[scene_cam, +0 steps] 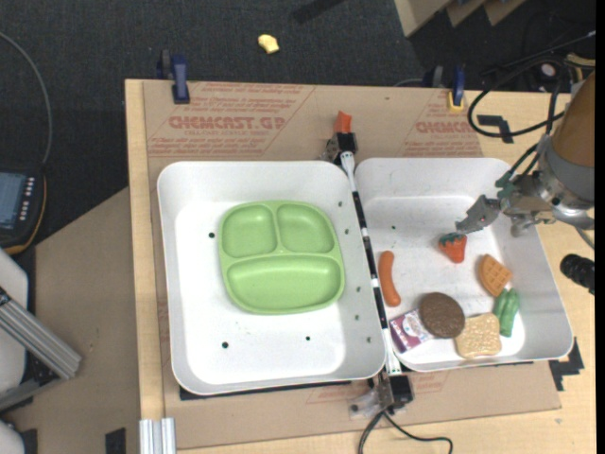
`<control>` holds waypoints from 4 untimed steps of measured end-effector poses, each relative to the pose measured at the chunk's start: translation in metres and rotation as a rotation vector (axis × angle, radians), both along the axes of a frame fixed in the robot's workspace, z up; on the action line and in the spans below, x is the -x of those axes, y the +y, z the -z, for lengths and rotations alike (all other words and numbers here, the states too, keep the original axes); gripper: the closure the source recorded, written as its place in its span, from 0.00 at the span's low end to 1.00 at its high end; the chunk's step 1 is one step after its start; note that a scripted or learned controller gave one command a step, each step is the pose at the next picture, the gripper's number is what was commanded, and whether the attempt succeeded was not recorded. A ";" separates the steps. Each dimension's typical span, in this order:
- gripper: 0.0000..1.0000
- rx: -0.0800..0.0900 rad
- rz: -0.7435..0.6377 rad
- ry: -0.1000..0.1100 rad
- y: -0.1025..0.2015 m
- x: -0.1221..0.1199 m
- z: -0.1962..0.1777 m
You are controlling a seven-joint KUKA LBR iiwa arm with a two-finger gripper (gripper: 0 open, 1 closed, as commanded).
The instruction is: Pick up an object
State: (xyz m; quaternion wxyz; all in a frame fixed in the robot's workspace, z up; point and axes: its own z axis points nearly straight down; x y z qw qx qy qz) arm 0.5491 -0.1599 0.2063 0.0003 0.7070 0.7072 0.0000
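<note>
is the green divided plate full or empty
Empty: all three compartments of the green divided plate show bare green; it lies in the left bin.

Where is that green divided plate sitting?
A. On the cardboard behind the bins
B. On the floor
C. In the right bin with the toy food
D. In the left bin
D: the green divided plate lies flat in the left bin, apart from the food.

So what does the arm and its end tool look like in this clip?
The grey arm enters from the right with an orange-brown band above the wrist. Its gripper is dark grey metal, angular, with teal-tinted fittings near the wrist. Black cables loop behind it.
</note>
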 end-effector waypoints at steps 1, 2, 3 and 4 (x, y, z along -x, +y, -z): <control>0.00 -0.002 0.000 0.007 -0.009 -0.018 0.076; 0.00 -0.003 -0.001 0.006 0.006 -0.024 0.125; 1.00 0.000 0.001 -0.001 0.005 -0.025 0.111; 1.00 -0.004 -0.014 -0.014 0.131 -0.080 0.015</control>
